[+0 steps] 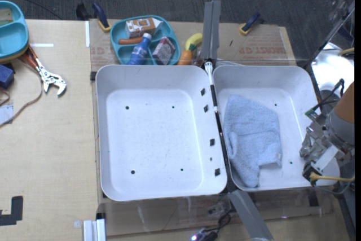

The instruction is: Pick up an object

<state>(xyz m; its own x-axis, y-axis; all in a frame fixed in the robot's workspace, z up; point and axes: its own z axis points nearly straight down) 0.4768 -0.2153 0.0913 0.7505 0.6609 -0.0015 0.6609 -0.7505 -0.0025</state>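
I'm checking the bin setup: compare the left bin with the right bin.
The left bin shows only its bare floor; the right bin holds a crumpled light-blue towel. The hand sits at the right bin's outer rim, far from the left bin. Both are shallow, white, rounded trays.

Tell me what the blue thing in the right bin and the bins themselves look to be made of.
The blue towel looks like soft terry cloth: matte, nubby surface, rumpled folds, limp edges. The right bin and left bin look like smooth, moulded white plastic with rounded corners and a faint sheen, though coated metal cannot be ruled out.
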